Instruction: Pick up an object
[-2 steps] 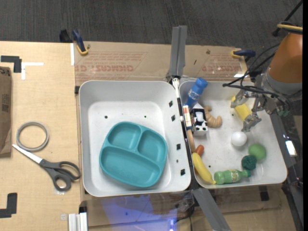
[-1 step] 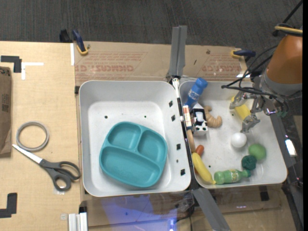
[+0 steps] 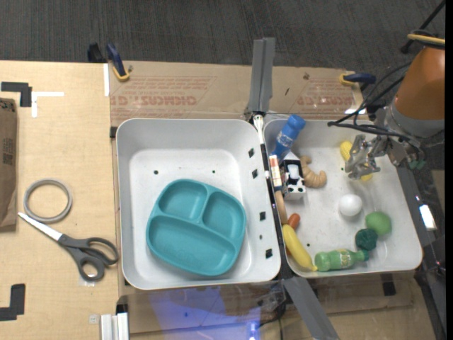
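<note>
My gripper (image 3: 361, 163) hangs over the upper right part of the right bin (image 3: 403, 261), right above a yellow object (image 3: 345, 150) that it partly hides. Below it lie a white ball (image 3: 350, 205), a light green ball (image 3: 379, 222) and a dark green lump (image 3: 366, 239). A green bottle (image 3: 340, 259) and a banana (image 3: 297, 246) rest along the bin's front. A blue bottle (image 3: 289, 134), a black and white toy cow (image 3: 293, 178) and a tan peanut-shaped piece (image 3: 315, 178) sit at the bin's left.
The left bin (image 3: 134, 147) holds a teal divided plate (image 3: 196, 226). Scissors (image 3: 74, 245) and a tape ring (image 3: 47, 199) lie on the bench at the left. Cables hang by the arm's orange band (image 3: 425, 83) at the right.
</note>
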Robot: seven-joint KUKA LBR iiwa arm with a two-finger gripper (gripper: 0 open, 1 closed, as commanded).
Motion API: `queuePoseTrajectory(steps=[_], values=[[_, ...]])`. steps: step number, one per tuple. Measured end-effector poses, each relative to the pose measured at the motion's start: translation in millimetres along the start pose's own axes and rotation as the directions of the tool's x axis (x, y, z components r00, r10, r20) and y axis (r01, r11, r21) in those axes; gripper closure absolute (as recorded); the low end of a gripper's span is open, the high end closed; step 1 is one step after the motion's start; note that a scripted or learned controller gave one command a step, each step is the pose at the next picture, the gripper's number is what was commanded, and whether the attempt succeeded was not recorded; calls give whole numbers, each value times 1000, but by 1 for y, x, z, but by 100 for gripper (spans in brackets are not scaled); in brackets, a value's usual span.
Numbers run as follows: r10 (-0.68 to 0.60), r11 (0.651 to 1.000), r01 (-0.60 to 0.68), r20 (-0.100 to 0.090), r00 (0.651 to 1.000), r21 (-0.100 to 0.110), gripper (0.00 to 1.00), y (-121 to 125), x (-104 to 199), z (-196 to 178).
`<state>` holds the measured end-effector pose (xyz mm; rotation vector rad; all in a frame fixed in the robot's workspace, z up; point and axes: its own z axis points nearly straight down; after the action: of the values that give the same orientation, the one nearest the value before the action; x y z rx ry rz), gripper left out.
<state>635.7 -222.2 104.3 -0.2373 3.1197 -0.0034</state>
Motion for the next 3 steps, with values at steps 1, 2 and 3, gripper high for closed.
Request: queuePoseTrajectory(steps=[1, 2, 3], values=[[0, 1000, 0, 0, 1000, 0, 0, 0, 0, 0], [4, 1000, -4, -7, 1000, -3, 0, 2, 6, 11], [4, 1000, -4, 0, 1000, -1, 100, 2, 4, -1]])
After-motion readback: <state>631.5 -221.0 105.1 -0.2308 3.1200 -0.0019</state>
